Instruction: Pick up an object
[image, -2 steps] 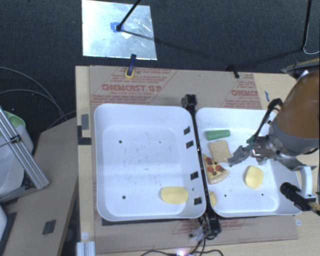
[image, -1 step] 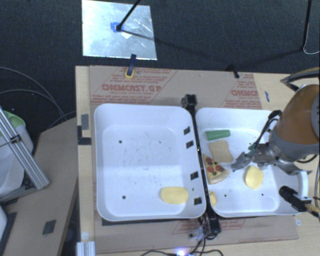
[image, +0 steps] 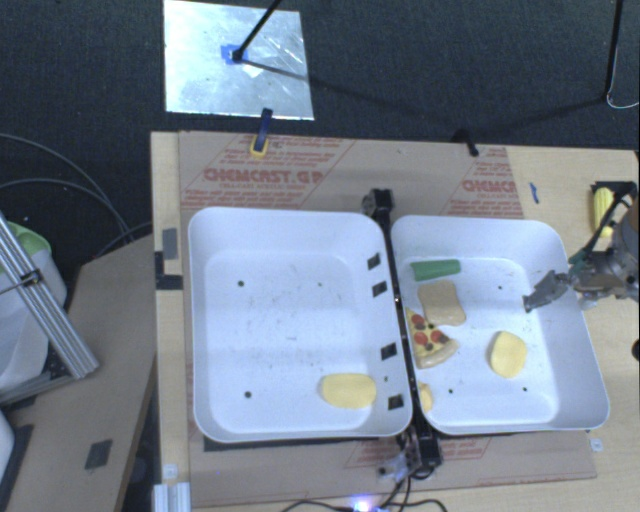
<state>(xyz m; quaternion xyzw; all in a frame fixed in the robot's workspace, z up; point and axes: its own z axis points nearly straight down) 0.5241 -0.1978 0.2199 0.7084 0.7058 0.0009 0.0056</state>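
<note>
Two white bins (image: 290, 225) sit on a cardboard-topped bench (image: 300, 170) over dark carpet (image: 80, 70). Gripper (image: 545, 293) hovers over the right bin near a yellow piece (image: 508, 354); can't tell its grip.

Cardboard sheet (image: 420, 165) under the bins: red printing, upside down from this view, twice along the far edge; seems to read "CHEMCAST GP". Smaller line beneath illegible. No other readable text.
</note>
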